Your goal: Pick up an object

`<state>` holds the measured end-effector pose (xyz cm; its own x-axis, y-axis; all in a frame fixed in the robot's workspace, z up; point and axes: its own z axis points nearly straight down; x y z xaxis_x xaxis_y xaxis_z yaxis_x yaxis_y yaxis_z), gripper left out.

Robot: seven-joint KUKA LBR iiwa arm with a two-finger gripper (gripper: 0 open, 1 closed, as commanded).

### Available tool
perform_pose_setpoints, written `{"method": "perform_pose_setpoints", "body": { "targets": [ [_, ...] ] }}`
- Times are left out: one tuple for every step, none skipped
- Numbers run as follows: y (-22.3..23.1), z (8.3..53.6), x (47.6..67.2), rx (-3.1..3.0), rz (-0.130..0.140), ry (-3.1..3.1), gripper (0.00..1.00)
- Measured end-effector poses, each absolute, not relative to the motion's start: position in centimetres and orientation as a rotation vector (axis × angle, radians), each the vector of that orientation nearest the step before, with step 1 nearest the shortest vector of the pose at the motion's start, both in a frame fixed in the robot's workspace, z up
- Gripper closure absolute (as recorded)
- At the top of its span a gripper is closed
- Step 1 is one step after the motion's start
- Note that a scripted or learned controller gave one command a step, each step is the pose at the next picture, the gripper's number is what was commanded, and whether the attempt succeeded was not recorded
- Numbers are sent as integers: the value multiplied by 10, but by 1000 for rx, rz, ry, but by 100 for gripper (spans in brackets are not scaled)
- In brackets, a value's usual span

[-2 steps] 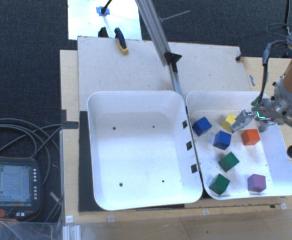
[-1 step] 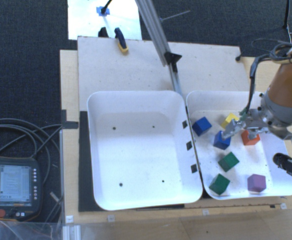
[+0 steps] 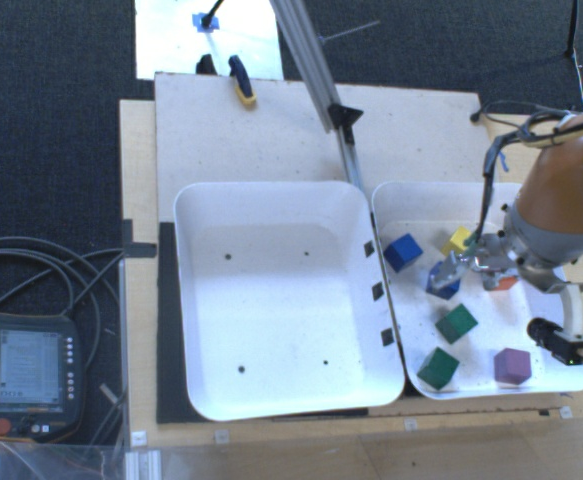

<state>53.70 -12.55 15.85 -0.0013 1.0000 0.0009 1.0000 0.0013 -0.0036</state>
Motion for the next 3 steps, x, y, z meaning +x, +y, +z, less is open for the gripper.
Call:
{"method": "perform_pose_setpoints", "body": {
  "targets": [
    [-125, 106, 536, -2217, 3, -2221, 0],
    [-126, 120, 538, -2219, -3, -2227, 100],
    [-119, 181, 543, -2220, -7, -2232, 100]
  ]
}}
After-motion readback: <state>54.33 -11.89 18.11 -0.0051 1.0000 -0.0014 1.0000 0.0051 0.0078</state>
